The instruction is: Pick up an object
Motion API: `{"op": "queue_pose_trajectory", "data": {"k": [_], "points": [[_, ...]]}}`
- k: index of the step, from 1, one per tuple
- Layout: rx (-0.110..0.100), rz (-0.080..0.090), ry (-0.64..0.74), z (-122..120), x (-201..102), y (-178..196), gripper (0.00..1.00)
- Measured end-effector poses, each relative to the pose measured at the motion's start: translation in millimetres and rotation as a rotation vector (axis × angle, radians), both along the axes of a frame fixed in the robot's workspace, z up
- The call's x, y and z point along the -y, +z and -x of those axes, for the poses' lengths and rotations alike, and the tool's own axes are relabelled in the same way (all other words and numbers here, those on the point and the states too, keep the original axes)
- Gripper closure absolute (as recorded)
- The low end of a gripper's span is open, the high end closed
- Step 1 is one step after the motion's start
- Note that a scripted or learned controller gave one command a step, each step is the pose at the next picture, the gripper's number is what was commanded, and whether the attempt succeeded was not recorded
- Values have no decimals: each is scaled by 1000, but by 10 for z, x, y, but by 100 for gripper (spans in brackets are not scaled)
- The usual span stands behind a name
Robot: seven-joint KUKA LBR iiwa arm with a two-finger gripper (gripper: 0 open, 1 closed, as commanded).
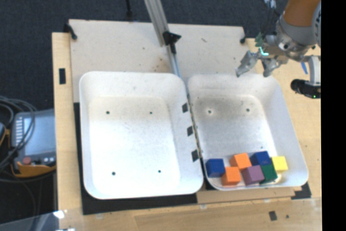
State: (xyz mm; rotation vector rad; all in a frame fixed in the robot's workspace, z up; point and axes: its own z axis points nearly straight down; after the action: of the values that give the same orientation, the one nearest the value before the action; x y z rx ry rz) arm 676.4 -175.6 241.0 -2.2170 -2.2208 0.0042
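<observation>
Several small cubes are bunched at the near edge of the right bin [281,100]: a blue cube [215,166], an orange cube [241,160], a second orange cube [232,175], a purple cube [252,175], a green cube [269,172], a second blue cube [261,158] and a yellow cube [279,163]. My gripper [257,66] hangs above the far rim of the right bin, well away from the cubes. Its fingers are spread open with nothing between them.
The left bin [86,116] sits beside the right one, with a divider edge [190,127] between them. A slanted aluminium post [154,5] rises behind the bins. A bare board [211,48] lies past the bins' far rims.
</observation>
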Motion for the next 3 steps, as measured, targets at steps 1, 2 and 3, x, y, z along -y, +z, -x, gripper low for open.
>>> {"op": "queue_pose_trajectory", "data": {"k": [1, 2, 3], "points": [[4, 4, 3, -7, 5, 33, 0], [0, 2, 7, -10, -39, -581, 0], [1, 3, 2, 33, -24, -1001, 0]]}}
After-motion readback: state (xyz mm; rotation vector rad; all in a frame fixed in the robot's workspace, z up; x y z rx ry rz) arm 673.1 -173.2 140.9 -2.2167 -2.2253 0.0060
